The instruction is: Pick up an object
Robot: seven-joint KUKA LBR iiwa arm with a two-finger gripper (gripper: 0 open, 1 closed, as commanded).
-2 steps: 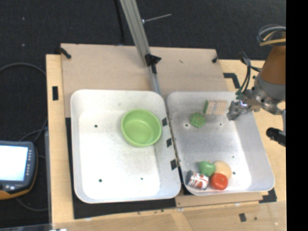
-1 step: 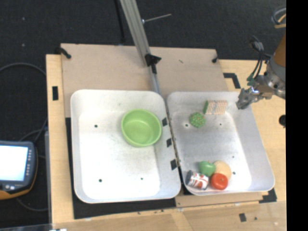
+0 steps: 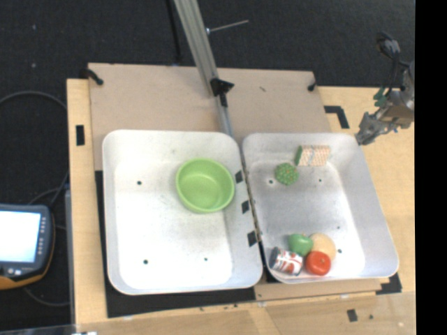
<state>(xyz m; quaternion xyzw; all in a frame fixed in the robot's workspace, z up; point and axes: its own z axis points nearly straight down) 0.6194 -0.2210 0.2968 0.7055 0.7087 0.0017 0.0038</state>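
Note:
My gripper (image 3: 370, 127) hangs at the far right, just outside the upper right corner of the right bin (image 3: 318, 211), with nothing visibly in it. In that bin's upper part lie a bumpy green ball (image 3: 286, 173) and a beige scrubber with a green end (image 3: 313, 155). Crowded into its near corner are a green pepper-shaped piece (image 3: 300, 243), a pale yellow rounded piece (image 3: 324, 242), a red ball (image 3: 318, 263) and a red and white can (image 3: 286, 262). A green bowl (image 3: 204, 185) sits upright in the left bin (image 3: 140, 222).
A slanted metal pole (image 3: 199, 44) comes down from the top to the gap between the bins. A screen device (image 3: 21, 243) rests at the left edge of the bench. Brown board (image 3: 174, 96) lies behind the bins.

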